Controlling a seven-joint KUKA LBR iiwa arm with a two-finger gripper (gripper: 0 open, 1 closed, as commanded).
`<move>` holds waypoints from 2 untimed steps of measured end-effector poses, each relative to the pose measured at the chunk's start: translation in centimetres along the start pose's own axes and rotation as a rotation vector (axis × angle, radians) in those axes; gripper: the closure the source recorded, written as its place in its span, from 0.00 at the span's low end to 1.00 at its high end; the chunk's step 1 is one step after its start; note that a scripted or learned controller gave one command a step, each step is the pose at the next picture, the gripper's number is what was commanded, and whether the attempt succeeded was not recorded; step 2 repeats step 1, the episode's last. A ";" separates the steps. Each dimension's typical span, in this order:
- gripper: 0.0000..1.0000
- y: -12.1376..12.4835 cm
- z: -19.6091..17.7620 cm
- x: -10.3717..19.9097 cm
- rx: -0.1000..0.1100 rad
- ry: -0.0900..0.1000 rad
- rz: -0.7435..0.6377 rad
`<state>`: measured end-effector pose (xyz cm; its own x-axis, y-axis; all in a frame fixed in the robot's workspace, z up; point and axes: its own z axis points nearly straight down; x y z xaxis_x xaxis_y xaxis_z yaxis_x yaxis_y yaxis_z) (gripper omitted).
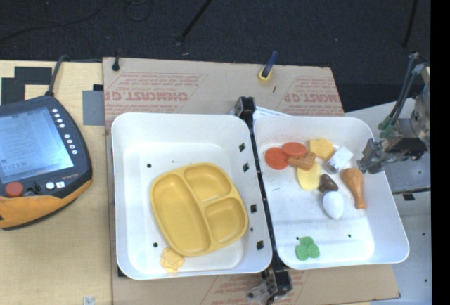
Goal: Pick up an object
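Toy food pieces sit clustered in the right-hand white bin [394, 244]: an orange drumstick-shaped one [354, 186] at 3 o'clock, a white egg [333, 205] just beside it. Gripper [370, 156] is right at the drumstick's upper end; can't tell how open it is or if it's got anything.

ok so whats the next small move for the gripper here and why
Probably a short move left and down toward the drumstick. The gripper sits at the right bin's right edge holding nothing visible, and the drumstick is the nearest piece, lying just below-left of it.
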<state>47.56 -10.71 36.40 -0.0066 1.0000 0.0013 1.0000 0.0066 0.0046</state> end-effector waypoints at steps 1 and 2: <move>1.00 0.1 -0.1 9.3 0.006 0.000 -0.001; 1.00 0.1 -0.1 9.3 0.006 0.000 -0.001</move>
